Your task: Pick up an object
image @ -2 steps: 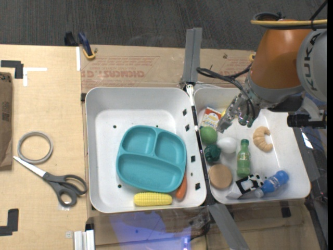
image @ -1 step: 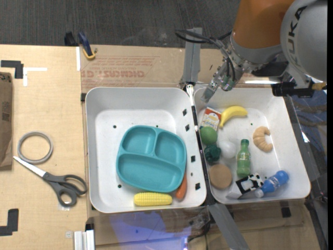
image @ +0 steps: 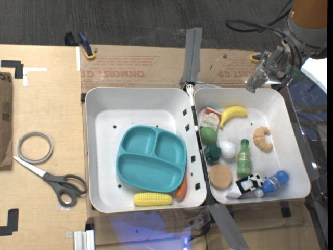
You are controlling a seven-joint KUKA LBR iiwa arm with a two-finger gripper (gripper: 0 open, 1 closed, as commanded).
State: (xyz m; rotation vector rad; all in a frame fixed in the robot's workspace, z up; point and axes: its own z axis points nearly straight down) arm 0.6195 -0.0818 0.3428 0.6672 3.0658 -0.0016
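In the right bin, the banana is lying with its long axis running left-low to right-high, below and left of the claw. The claw is hanging over the bin's far rim, carrying nothing; its spread I cannot tell.

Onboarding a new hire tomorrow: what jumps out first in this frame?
The teal divided plate dominates the left bin, with a corn cob and a carrot at its near edge. The right bin is crowded with small items, the yellow banana and green bottle standing out. The gripper hangs over the right bin's far rim, below the arm's orange band.
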